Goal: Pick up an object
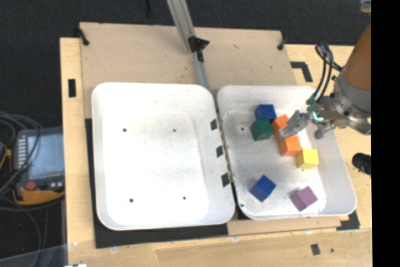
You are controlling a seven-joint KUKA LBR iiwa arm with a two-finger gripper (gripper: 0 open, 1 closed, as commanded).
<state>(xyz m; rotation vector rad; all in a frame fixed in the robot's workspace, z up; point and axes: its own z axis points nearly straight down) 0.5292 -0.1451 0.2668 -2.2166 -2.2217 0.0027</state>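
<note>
- Seen from above at a slant: wooden tabletop [262,247] carrying two shallow white bins side by side, left bin [156,153] and right bin [331,197].
- Reaching in from the right: grey arm [356,72] with orange band, ending in jaws [294,128] low over the right bin.
- State of the jaws: cannot tell whether wide or narrow; metal fingers blurred against the blocks beneath.
- Touching or overlapped by the jaws' tip: small orange block [280,122], partly hidden; a true hold between the fingers not visible.
- Just below the jaws: larger orange block [290,146].
- Just left of the jaws: green block [262,130], with a blue block [265,112] beside it on its far side.
- Below and slightly right of the jaws: yellow block [307,158], just beside the larger orange block.
- Well below the jaws, near the bin's front wall: second blue block [262,187] and purple block [304,197], apart from each other.
- Far left of the jaws, off the tabletop: handheld control pendant [39,162] with cables.
- Above and left of the jaws: slanted metal pole [178,3] rising from the tabletop's back edge.
</note>
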